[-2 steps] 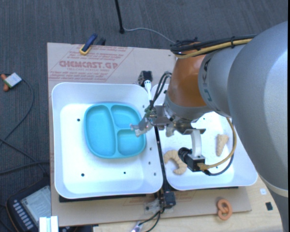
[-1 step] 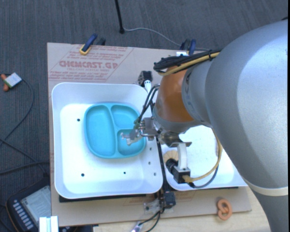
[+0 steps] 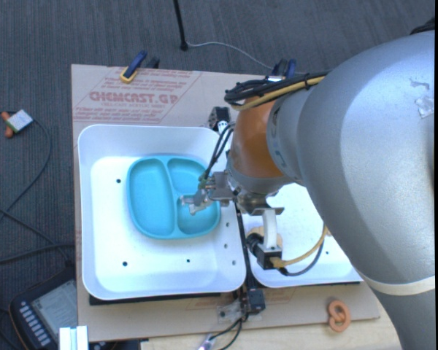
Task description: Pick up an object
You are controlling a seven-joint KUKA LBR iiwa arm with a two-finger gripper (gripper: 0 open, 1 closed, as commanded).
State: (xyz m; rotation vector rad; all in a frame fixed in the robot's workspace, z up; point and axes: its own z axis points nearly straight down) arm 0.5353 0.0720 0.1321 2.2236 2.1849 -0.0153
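A light blue two-compartment plate [image 3: 160,195] lies in the left white bin [image 3: 102,268], toward its right side. My gripper [image 3: 195,202] hangs over the plate's right compartment, close to its surface, with the grey arm and its orange band reaching in from the right. The fingertips are small and blurred against the blue plate, and I see nothing held between them.
The right white bin [image 3: 328,268] is mostly hidden under the arm. Both bins rest on a cardboard sheet [image 3: 131,100]. A blue-and-yellow clamp [image 3: 133,65] lies at its far edge, and an orange ring [image 3: 339,315] near the front right corner.
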